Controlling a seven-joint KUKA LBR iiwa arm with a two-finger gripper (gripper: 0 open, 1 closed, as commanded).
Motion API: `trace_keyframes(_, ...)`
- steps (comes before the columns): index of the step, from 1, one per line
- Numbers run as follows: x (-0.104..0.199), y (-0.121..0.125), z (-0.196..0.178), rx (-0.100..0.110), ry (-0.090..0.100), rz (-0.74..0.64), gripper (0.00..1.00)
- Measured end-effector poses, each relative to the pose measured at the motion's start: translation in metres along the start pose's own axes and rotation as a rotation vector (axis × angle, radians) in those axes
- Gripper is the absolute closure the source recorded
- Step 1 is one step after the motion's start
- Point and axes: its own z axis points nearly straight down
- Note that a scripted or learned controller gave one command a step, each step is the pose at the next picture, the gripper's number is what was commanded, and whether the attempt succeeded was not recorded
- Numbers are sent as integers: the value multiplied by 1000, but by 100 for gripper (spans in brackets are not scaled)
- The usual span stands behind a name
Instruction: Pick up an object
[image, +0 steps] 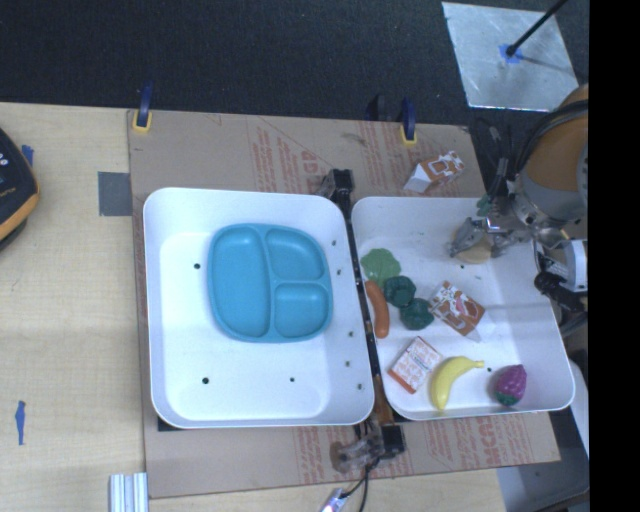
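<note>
My gripper (476, 240) hangs low over the far right part of the right bin (540, 330). A small tan object (478, 256) lies right under it; whether it is touched is unclear. Nearer the bin's middle lie a green leafy piece (380, 264), an orange carrot-like stick (377, 308), two dark green pieces (400, 290) (416, 316) and a red-and-white carton (457, 308). Along the front edge rest another carton (414, 364), a yellow banana (452, 380) and a purple-red berry (509, 384).
The left bin (170, 330) holds a blue divided plate (270, 282). A small carton (434, 172) lies outside on the cardboard behind the right bin. The arm (555, 160) comes in from the right over that bin's far corner.
</note>
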Motion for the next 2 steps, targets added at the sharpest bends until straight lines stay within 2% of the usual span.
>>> trace_keyframes(1, 66, 11, -14, 1, 1, 1, 100)
trace_keyframes(2, 104, 11, -40, -1, 0, 0, 100)
